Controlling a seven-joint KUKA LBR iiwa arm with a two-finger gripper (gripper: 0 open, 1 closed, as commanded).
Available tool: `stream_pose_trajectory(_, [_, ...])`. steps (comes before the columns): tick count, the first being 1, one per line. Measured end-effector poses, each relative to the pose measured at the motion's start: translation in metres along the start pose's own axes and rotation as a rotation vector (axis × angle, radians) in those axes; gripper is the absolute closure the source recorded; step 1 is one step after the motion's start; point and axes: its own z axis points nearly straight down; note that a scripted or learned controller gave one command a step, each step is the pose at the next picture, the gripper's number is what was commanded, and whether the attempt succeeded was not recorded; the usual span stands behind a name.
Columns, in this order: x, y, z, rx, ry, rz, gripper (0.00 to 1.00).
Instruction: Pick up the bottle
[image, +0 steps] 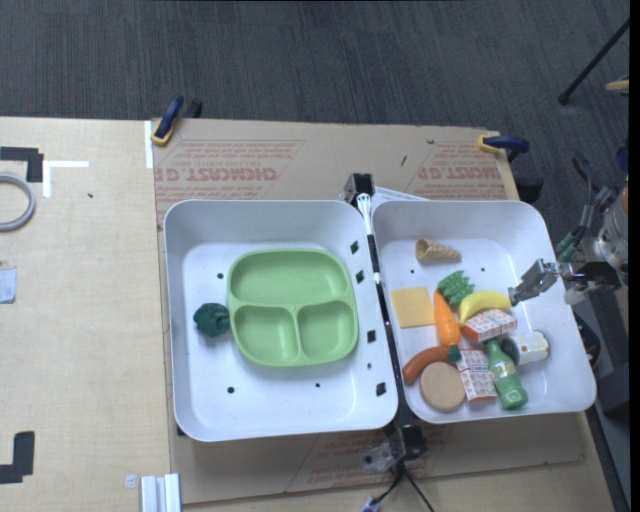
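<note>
bottle (506, 377) in right bin (560, 395), tray (293, 306) left

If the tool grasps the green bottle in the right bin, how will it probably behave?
The green bottle lies on its side, so its round body may roll if nudged. It looks like small toy plastic, probably light and stiff. It rests against a small carton, which might shift with it.

Gripper (535, 281) over right bin's (560, 390) right side, green bottle (506, 377) below-left of fingers, apart, banana (484, 304) just left
</note>
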Motion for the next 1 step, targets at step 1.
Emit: stream_pose_trajectory(1, [-0.0002,0.0005,-0.0093,0.0,-0.001,0.0,1.0])
